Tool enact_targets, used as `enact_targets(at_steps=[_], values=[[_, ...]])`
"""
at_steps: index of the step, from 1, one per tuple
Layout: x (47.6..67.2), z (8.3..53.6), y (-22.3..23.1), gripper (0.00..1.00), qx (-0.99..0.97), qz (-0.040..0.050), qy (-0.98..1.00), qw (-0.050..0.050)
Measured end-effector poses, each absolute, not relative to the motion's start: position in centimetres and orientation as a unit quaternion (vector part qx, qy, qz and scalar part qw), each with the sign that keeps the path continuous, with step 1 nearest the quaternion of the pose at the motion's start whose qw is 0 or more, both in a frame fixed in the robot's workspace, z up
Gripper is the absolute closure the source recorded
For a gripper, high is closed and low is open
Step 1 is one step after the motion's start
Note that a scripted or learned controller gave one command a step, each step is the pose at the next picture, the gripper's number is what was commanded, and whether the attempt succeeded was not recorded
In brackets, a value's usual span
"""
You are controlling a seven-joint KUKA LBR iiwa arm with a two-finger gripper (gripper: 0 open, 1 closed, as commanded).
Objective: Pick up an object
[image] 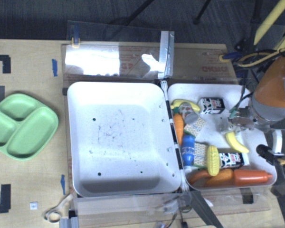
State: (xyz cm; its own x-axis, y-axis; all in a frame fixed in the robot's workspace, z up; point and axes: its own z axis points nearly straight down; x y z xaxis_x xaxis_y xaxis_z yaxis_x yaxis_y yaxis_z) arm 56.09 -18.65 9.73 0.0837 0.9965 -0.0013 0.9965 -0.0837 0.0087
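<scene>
A robot lab is showing here, not a home. A wooden bench [28, 56] is bearing two white bins [118, 137], with black and blue tape marks [54, 67] sitting on its top. Tripod legs [147, 6] are standing on dark carpet behind, yellow cables [256, 56] are trailing near the arm [273, 87], and plastic toy food [211, 158] is lying heaped in the right bin.

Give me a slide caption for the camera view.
End effector above a banana in the toy-filled right bin; left bin beside it.
</scene>
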Motion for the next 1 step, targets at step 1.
enact_targets(at_steps=[1], values=[[58.85, 20.09, -11.37, 1.00, 0.723, 0.0003, 0.691, 0.000]])
